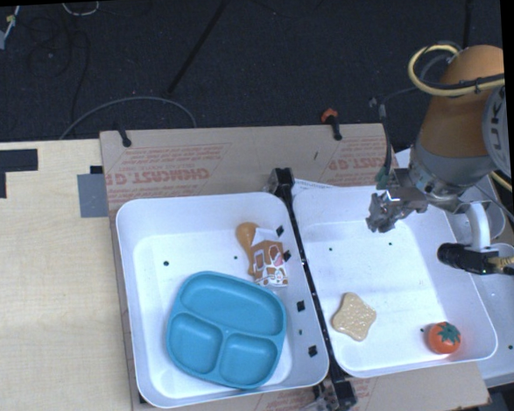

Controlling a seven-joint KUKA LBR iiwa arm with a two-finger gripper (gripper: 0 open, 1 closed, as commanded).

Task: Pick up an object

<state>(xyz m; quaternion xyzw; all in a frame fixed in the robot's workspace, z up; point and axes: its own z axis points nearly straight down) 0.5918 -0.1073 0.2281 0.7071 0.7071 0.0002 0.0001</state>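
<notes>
Progress on the pick looks close to nil: nothing in view is lifted, and every candidate object lies flat on a bin floor. The grey arm with its orange band reaches in from the right, and its two-finger gripper [382, 214] hangs above the upper part of the right-hand shallow white bin [484, 316]. How far its fingers are spread I cannot tell; they read as a dark cluster and nothing shows between them.

In that same bin a pale tan, toast-shaped flat piece [353, 316] lies near the lower left, and a small orange-red tomato-like toy [443, 337] sits toward the lower right corner, both well apart from the gripper. The left-hand white bin [142, 252] holds a blue plastic compartment tray [225, 330], with a tan drumstick-shaped toy [247, 238] and a small brown-and-white printed packet [269, 264] just above its rim.

By my judgement the whole job remains: choosing a target, descending, closing and lifting. The toast-shaped piece seems the nearest choice.
</notes>
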